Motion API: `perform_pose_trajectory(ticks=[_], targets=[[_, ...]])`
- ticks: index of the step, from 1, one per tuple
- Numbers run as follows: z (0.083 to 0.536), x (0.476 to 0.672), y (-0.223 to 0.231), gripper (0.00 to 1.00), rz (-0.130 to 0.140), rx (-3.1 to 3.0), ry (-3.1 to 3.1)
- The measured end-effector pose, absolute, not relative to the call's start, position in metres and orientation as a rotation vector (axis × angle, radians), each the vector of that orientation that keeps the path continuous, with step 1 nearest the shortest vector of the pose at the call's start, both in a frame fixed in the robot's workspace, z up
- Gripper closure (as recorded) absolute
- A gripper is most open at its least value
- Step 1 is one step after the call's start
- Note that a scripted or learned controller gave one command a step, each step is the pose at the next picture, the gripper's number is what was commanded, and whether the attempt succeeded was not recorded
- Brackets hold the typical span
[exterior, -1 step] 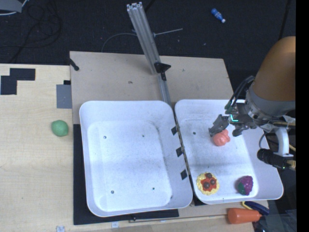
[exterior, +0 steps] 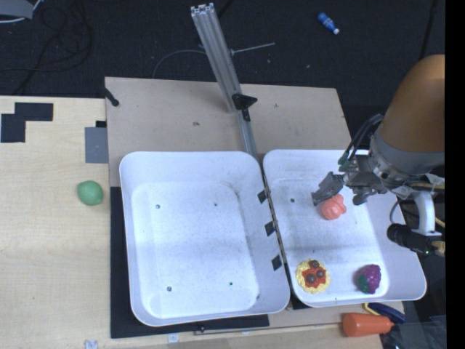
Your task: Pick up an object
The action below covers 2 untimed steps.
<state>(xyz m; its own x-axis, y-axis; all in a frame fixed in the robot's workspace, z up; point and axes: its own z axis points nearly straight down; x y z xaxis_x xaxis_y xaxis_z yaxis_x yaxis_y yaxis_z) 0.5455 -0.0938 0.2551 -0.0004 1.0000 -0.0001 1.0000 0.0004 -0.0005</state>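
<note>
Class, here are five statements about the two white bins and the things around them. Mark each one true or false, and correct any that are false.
1. The green ball lies inside the left bin. False: it lies on the bench, outside the bins, to their left.
2. The purple grapes are in the right bin. True.
3. The gripper is over the left bin. False: it is over the right bin, close to the pink-orange object.
4. The yellow and red item sits near the front edge of the right bin. True.
5. The orange carrot-like object is inside the right bin. False: it lies outside, in front of that bin.
</note>
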Motion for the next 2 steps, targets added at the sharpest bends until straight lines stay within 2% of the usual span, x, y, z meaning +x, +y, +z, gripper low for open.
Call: perform_pose_trajectory(ticks=[2], targets=[[0.145,0.557,-0.093,0.0,0.005,-2.218,-2.219]])
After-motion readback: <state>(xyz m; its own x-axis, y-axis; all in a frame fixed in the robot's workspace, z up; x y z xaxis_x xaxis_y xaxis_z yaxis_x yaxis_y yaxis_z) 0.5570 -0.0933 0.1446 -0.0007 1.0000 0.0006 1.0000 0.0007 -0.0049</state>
